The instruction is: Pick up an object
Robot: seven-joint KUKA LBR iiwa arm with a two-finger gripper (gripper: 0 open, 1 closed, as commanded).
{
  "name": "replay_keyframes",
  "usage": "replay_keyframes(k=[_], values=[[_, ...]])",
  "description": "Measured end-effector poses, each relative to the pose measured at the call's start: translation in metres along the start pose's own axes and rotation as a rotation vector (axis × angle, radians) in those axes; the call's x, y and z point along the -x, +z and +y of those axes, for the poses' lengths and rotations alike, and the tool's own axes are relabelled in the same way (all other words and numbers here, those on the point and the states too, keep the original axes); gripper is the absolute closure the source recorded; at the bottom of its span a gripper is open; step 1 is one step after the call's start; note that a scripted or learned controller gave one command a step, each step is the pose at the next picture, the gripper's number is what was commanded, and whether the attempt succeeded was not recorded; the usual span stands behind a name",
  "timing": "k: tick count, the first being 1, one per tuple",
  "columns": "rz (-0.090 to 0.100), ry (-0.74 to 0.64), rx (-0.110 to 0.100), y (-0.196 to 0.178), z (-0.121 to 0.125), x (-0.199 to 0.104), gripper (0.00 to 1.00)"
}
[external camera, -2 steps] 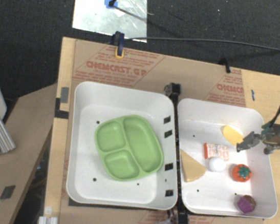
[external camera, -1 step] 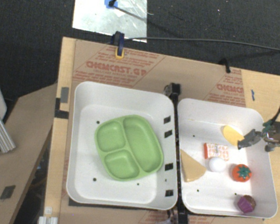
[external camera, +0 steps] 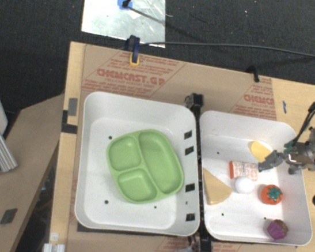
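Camera view: we see the gripper (external camera: pixel 271 161) beside the yellow piece (external camera: pixel 260 148) (grip state unclear); nothing lifted yet.

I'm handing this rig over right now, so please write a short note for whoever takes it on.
Gripper: low over the right bin, beside the yellow piece; it holds nothing.
Right bin: yellow piece, red-and-white packet, white ball, cheese wedge, orange-red fruit, purple toy.
Left bin: green divided plate.
Done: nothing lifted.
Left: grasp and lift one object.
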State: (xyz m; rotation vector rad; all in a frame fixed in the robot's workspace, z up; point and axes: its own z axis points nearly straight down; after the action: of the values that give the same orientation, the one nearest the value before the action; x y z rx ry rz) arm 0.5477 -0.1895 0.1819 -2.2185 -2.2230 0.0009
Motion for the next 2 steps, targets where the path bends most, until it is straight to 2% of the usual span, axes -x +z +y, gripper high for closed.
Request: replay_keyframes(k=[1,2], values=[[0.001,0.001,-0.002,0.061,-0.006,0.002,0.00],[0.000,0.000,0.000,0.099,-0.006,0.002,0.00]])
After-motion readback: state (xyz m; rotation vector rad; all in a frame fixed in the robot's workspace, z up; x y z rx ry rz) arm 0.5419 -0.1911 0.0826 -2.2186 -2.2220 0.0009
